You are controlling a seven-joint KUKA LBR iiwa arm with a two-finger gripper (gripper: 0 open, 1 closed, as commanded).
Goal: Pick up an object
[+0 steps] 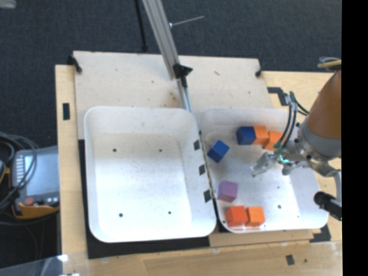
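2 orange blocks (244, 215) side by side

Glossy white plastic bins (144, 171), wooden bench (172, 257) (matt)

A dark grey carpeted floor (241, 16) is seen around a light wooden bench (66, 154). On the bench a pale, speckled board (132, 76) is laid, held by black clips at its far corners. A slanted silver aluminium post (160, 27) is mounted at the board's middle. At the left edge, a grey box-shaped device with a small screen (31, 174) is set beside black cables (8, 148).
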